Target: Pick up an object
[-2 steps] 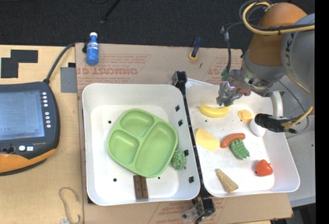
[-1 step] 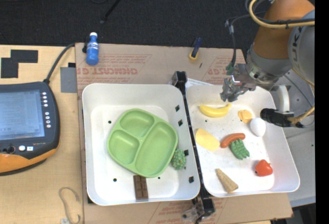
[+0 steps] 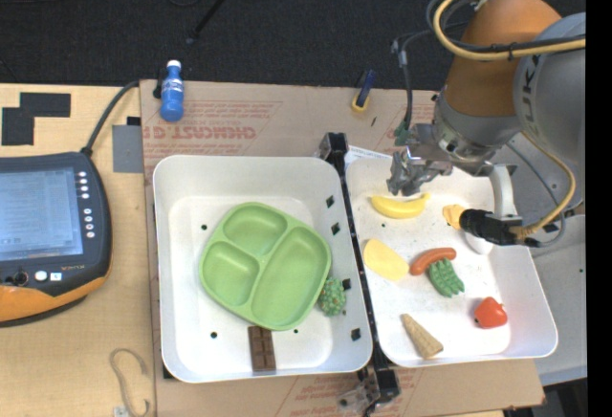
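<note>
Above the right bin (image 3: pixel 535 329) banana (image 3: pixel 398 206), jaws (image 3: pixel 406 184) grip unclear; left bin (image 3: pixel 172 262) holds green plate (image 3: pixel 264 264).

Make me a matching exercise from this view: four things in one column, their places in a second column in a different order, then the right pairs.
Things:
1. banana
2. green divided plate
3. blue bottle
4. ice cream cone

Places:
A. on the cardboard behind the left bin
B. in the left bin
C. right bin, near its front edge
D. right bin, just below the gripper

Pairs: 1-D, 2-B, 3-A, 4-C
</note>
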`<move>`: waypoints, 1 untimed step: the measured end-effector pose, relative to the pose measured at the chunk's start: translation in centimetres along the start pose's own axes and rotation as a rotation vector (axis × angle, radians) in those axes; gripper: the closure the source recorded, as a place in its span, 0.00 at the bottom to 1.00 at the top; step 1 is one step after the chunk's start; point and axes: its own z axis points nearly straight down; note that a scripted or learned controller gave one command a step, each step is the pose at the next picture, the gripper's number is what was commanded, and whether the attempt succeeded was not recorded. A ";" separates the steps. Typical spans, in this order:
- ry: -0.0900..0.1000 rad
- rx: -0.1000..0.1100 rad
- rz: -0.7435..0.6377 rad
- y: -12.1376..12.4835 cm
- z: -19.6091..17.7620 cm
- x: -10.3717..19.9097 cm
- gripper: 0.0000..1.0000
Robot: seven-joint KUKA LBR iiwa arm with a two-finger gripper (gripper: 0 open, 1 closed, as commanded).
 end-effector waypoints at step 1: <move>0.000 0.002 -0.001 -2.0 -0.1 5.3 1.00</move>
